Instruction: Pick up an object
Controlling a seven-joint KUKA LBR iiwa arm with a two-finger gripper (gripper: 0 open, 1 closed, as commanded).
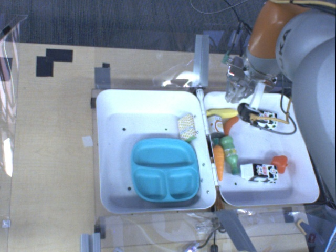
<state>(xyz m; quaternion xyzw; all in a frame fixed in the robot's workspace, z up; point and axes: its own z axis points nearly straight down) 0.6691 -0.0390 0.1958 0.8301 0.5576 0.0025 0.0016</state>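
My gripper (pixel 235 94) hangs over the back left corner of the right bin (pixel 299 188), just above a yellow banana (pixel 223 112). Nothing shows between its tips. Below the banana lie a small can (pixel 214 124) and an orange piece (pixel 231 124). A green bottle (pixel 229 151) and a carrot (pixel 218 163) lie along the bin's left wall. A black-and-white cow-print carton (pixel 260 172) lies at the front, with a red-orange item (pixel 280 163) beside it. Another cow-print carton (pixel 269 119) sits to the right of the gripper.
The left bin (pixel 115 140) holds a blue divided plate (pixel 165 168) and a small patterned pad (pixel 187 126) against its right wall. A grey post (pixel 201 56) stands behind the wall between the bins. The arm's bulk covers the right bin's far right side.
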